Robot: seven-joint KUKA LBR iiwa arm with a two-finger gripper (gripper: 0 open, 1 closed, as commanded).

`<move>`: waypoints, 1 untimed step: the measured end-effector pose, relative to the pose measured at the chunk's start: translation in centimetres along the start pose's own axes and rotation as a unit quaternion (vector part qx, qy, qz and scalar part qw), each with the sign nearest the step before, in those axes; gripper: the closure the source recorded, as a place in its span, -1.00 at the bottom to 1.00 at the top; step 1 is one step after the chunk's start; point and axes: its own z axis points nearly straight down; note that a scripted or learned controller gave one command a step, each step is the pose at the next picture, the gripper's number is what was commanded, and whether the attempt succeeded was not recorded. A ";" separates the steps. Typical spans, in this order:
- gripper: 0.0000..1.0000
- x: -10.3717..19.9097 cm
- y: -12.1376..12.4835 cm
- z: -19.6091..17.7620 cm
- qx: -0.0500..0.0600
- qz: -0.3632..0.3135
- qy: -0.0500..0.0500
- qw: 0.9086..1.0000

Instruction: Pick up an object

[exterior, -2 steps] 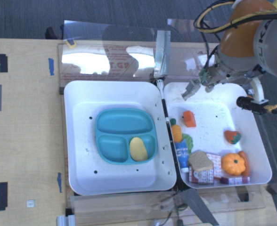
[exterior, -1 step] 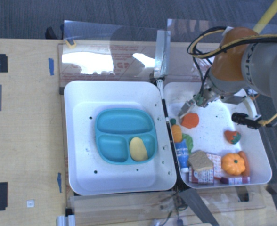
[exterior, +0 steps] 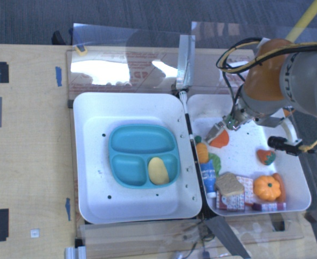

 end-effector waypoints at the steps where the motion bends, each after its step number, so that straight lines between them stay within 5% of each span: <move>1: 1.00 -0.2 0.2 -1.3 -0.004 0.001 -0.002 1.000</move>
